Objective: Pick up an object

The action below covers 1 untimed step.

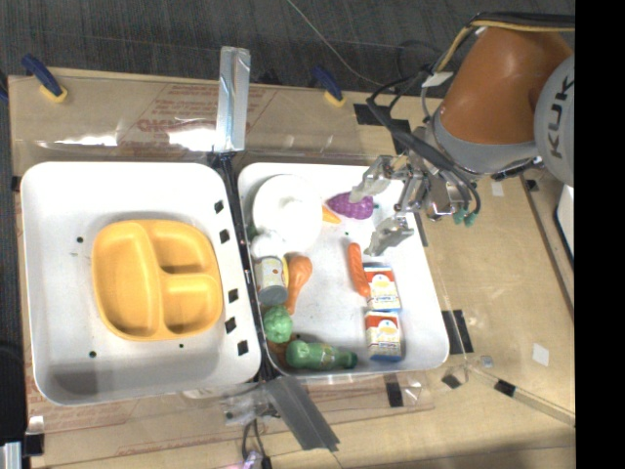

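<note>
Camera view: pincer (383,203) open, empty, beside purple toy (350,205) at right bin (430,291) wall; risk: fingers strike wall, toy slips.

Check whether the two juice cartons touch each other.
Apart. The camera view shows a strip of white bin floor between the upper carton and the lower carton.

- A pale wooden tabletop (508,291) carries black tape strips (457,330).
- Dark carpeted floor (127,13) lies beyond it, crossed by a thin cable (303,22).
</note>
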Tool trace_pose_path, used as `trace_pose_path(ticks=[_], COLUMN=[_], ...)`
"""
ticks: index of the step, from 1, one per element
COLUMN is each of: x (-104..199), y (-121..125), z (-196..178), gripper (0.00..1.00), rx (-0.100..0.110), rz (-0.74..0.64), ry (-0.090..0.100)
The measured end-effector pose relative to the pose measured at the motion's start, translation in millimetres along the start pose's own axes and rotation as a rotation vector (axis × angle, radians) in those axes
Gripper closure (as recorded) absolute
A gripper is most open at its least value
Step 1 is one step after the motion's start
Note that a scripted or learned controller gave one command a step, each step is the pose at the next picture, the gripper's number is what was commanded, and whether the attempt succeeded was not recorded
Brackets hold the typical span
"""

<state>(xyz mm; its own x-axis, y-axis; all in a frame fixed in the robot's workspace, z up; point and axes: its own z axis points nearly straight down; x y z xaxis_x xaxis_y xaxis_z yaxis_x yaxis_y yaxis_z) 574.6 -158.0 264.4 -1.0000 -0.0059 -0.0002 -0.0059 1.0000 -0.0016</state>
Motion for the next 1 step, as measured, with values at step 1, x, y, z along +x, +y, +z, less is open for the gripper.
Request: trace_pose_path(ticks=[1], x=[32.0], y=[-32.6], z=[167.7], gripper=[0.00], rx=[-0.004], rz=[-0.072], ry=[0.005])
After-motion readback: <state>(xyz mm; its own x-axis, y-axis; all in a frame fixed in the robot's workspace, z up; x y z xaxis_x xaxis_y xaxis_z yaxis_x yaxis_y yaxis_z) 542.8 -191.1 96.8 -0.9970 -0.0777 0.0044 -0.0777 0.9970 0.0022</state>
